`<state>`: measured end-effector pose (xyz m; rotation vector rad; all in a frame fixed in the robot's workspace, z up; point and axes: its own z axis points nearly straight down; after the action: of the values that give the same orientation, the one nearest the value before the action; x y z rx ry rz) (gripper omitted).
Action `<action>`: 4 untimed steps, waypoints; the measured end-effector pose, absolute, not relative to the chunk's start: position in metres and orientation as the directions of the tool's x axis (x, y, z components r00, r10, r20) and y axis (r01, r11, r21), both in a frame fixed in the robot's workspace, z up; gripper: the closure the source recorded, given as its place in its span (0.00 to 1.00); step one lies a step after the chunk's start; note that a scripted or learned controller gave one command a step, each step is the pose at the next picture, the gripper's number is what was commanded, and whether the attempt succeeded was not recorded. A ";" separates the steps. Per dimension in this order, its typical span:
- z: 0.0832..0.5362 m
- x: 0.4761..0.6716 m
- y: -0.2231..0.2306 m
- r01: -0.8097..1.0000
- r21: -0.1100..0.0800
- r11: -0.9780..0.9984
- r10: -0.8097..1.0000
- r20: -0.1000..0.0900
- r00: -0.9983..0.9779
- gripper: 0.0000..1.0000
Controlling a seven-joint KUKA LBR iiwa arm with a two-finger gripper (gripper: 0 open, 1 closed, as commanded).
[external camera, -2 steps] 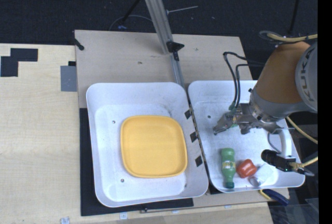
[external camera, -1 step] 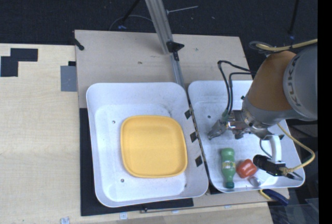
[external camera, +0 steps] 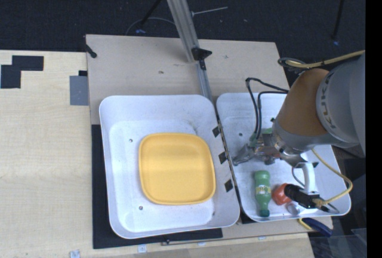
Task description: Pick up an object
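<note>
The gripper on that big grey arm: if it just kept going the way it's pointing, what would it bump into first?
Probably the floor of the right bin. The gripper seems to point down and leftward, near the divider, above the green bottle. Depth is hard to judge from this single view.

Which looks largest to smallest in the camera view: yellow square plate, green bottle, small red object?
1. Yellow square plastic plate
2. Green plastic bottle
3. Small red round object

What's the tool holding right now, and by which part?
Cannot be told. The tool sits low in the right bin, apart from the green bottle and the red object; nothing shows between its tips.
</note>
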<state>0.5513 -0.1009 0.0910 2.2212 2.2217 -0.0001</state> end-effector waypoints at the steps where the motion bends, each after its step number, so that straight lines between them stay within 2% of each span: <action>1: 0.103 0.552 -0.102 1.000 0.002 -0.002 1.000 0.000 0.002 1.00; 3: 0.202 0.556 -0.112 1.000 0.004 -0.001 1.000 -0.001 0.001 1.00; 4: 0.210 0.566 -0.068 1.000 0.000 0.003 1.000 0.001 -0.003 1.00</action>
<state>0.5661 -0.0679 0.2097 2.2188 2.2245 0.0009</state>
